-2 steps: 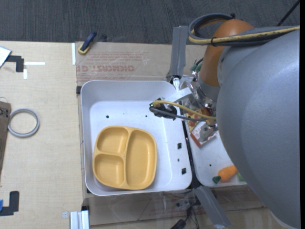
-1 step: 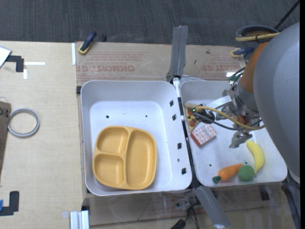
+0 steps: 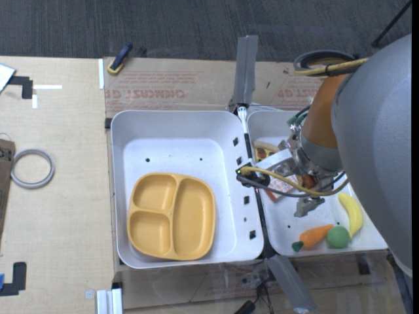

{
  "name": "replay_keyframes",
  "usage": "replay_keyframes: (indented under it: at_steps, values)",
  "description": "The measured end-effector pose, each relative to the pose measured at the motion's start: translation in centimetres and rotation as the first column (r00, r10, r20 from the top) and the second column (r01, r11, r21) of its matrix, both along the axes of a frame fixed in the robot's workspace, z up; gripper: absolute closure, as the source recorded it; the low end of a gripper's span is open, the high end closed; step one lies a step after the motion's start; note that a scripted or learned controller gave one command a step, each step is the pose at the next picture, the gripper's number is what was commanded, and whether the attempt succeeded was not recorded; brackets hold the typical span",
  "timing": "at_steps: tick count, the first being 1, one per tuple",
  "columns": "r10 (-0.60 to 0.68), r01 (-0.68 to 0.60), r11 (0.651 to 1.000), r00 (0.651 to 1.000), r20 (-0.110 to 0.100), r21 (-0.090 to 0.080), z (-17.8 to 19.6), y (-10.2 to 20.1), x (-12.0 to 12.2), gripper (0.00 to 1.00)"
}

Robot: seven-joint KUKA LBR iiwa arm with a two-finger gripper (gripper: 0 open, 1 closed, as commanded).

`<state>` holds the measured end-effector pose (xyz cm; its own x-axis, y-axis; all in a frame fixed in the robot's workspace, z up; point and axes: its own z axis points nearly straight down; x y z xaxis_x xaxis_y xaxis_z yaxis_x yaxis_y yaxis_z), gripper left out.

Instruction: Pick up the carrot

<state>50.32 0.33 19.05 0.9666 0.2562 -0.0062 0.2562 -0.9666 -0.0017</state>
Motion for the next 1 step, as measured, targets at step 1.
replay_keyframes:
  at_steps: [1]
  values:
    - [-0.060, 0.060, 0.998, 0.998, 0.002, -0.001, 0.03, 7.04, -2.47, 0.00]
